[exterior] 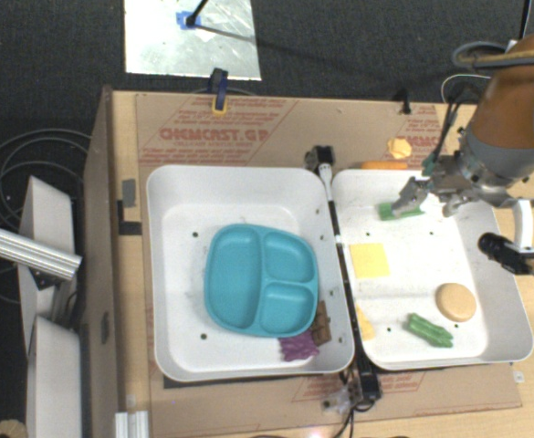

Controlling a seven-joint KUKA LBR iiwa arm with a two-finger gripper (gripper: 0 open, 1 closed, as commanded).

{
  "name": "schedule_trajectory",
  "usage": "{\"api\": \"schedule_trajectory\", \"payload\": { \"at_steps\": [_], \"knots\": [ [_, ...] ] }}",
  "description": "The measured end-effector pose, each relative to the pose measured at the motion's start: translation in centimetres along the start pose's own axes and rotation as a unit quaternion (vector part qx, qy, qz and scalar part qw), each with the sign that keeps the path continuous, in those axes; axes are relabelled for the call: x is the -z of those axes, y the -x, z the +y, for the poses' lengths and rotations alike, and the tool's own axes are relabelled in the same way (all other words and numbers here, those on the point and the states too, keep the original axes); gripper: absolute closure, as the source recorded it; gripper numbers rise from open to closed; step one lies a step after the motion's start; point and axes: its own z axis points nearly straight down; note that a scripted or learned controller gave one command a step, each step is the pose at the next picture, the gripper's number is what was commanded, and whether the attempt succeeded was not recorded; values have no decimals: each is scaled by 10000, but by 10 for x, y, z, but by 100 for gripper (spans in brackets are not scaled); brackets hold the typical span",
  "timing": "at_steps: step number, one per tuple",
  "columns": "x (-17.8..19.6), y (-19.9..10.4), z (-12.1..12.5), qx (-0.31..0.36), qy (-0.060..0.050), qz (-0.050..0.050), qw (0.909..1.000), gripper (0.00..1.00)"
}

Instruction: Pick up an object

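My gripper (434, 199) hangs over the back of the right bin (486, 349), open, with its two grey fingers spread apart. A small green block (398, 210) lies on the bin floor just left of the left finger (415, 190), touching or nearly touching its tip, and is not between the fingers. Further forward in the same bin lie a flat yellow square (370, 260), a tan bread roll (455, 301), a green bean-like piece (429, 329) and a small yellow piece (364, 322) by the left wall.
The left bin (171, 245) holds a blue divided plate (262, 281), with a purple piece (296, 347) and a brown piece (321, 327) at its front right corner. An orange carrot (385, 164) rests on the right bin's back rim. A yellow-orange item (400, 147) lies on the cardboard behind.
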Motion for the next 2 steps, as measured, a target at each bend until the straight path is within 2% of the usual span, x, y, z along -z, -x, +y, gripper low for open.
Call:
{"api": "schedule_trajectory", "payload": {
  "at_steps": [1,2],
  "knots": [
    [-93,52,-74,-38,-64,3,10000,0],
    [-137,-30,14,56,13,22,10000,0]
  ]
}}
